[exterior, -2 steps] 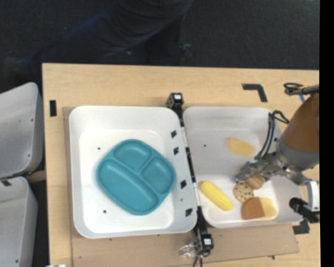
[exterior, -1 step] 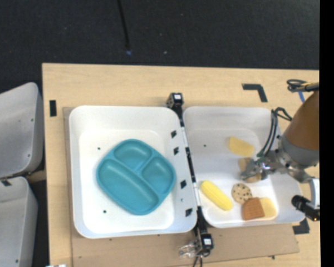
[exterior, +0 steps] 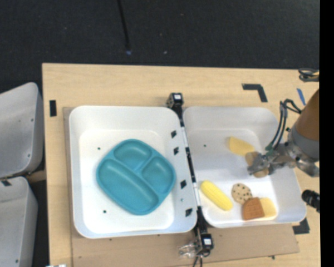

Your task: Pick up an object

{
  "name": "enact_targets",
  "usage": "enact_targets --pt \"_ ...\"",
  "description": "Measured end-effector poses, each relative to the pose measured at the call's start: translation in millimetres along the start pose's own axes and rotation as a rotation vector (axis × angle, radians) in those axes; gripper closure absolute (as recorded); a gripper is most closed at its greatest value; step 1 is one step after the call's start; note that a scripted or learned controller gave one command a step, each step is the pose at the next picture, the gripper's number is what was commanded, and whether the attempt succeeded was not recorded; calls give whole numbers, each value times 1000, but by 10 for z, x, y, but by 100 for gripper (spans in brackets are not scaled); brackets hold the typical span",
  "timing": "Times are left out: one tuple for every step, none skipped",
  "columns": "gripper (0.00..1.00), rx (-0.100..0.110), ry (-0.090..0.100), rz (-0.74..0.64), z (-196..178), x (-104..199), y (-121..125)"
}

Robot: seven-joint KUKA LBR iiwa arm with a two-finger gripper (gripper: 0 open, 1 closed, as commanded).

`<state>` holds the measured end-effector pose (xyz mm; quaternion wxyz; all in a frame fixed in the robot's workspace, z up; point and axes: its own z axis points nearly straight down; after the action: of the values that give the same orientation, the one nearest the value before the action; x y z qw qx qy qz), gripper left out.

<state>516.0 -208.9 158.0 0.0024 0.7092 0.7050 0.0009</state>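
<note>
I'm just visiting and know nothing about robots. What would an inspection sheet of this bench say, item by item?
Surface: wooden bench bearing two white bins side by side, left bin and right bin.
Job's things: in the right bin, a corn cob, a cookie, a yellow piece, and an orange-brown piece touching a pale yellow one.
Clutter: blue divided tray in the left bin.
Gripper: gripper low in the right bin, beside the yellow piece.
Cables: dark cables along the arm; one black cable on the floor.
Surroundings: dark floor; grey panels at left.
</note>
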Motion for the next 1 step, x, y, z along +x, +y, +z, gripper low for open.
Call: enact_targets --pt "100 -2 -1 -9 -436 -13 3"
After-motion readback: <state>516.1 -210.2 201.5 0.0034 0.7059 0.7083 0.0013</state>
